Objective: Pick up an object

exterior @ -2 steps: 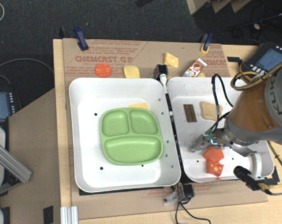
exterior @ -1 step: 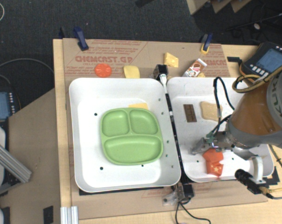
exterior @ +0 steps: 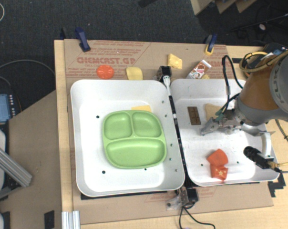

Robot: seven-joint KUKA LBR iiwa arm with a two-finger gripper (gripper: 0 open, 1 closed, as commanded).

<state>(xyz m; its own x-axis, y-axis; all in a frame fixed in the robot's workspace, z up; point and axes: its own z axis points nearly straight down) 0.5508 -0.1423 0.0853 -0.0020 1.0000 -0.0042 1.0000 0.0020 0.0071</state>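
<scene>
The desk [exterior: 87, 56] board read "CHEMCAST". The tool [exterior: 211, 126], released and grasping nothing, hovered above the orange block [exterior: 218, 163], with bare bin floor between.

Red block lettering "CHEMCAST GP" printed on brown cardboard sheet [exterior: 134, 56] covering the desk, along far edge above left bin. Smaller red print lines above and below the brand name: illegible. Small red-and-white packet [exterior: 199, 70] beside it: markings too small to read.
</scene>
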